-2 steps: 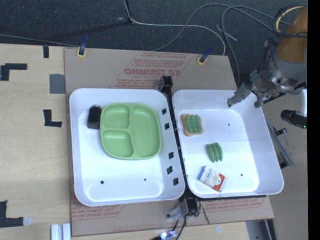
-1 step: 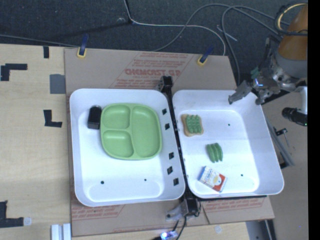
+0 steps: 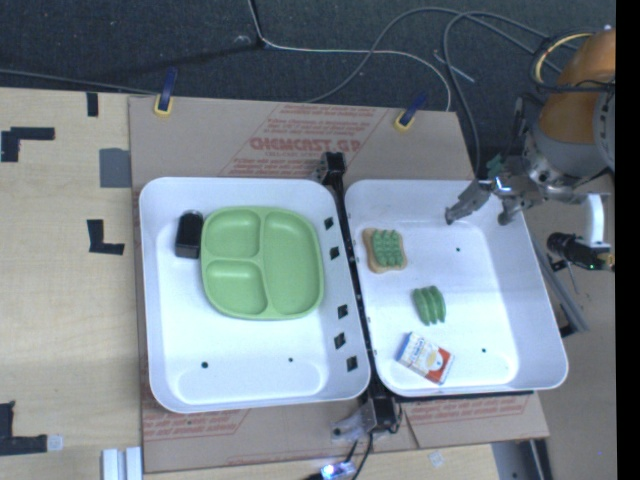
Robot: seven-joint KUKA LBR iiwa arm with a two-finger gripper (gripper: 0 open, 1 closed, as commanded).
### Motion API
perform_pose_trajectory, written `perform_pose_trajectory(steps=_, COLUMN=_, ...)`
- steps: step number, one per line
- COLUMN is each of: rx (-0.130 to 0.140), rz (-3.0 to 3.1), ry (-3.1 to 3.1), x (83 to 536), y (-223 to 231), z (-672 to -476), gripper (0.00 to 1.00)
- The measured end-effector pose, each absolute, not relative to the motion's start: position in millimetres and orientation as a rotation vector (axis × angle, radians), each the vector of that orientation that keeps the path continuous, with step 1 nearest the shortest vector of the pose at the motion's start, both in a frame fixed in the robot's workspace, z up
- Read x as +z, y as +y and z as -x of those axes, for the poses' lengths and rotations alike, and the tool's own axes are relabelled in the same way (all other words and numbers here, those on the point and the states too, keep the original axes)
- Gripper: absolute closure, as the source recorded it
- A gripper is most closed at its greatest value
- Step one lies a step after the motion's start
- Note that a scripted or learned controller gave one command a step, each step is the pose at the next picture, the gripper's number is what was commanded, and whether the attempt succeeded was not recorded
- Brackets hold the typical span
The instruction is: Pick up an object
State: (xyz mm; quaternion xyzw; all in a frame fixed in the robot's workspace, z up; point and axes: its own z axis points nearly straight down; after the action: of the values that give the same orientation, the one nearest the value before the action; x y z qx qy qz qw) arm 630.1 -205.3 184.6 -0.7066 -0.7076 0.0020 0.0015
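Note:
My gripper hangs over the back right corner of the right bin, open, with nothing between its fingers. In that bin lie a tan waffle-like piece with green on top, a small green ridged object and a small white box with red and blue print. All three lie to the left of and nearer than the gripper, apart from it. The left bin holds a green divided plate and a small black object by the plate's left edge.
A row of black clips runs along the seam between the bins. Cables trail over the dark surface behind the bench. The arm's orange band and grey wrist stand at the right edge.

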Motion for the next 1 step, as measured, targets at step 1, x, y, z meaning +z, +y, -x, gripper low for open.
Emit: perform_pose_trajectory(steps=1, rx=0.008, rz=2.217, ry=-2.22, x=138.7, y=-208.7, z=-624.2, gripper=0.0)
